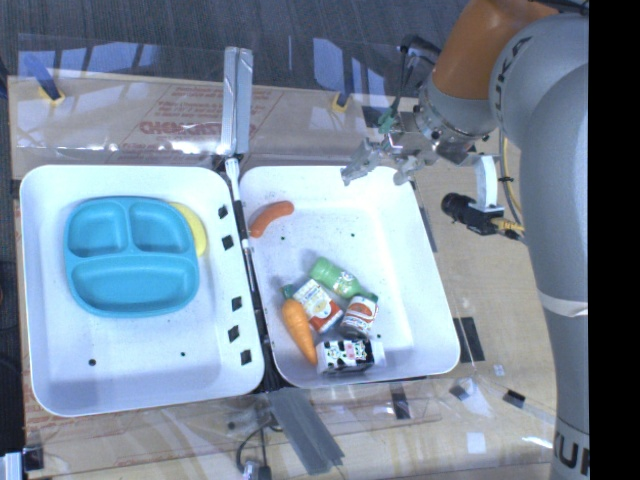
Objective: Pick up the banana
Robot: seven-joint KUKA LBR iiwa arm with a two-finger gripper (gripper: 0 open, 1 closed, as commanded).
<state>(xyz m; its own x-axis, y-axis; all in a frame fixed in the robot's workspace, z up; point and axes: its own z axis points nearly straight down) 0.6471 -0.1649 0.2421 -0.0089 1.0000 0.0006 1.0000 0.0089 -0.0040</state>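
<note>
The banana (196,226) lies in the left bin (40,298), mostly hidden under the right edge of a blue divided plate (130,255); just a yellow curved strip shows. My gripper (376,167) hangs over the back rim of the right bin (425,268), far to the right of the banana. Its two fingers are spread apart with nothing between them.
In the right bin lie a sausage (270,216) near the back left, and at the front a carrot (297,329), a green bottle (336,277), small cartons and a can (358,314). A metal post (237,98) stands behind the bins' shared edge.
</note>
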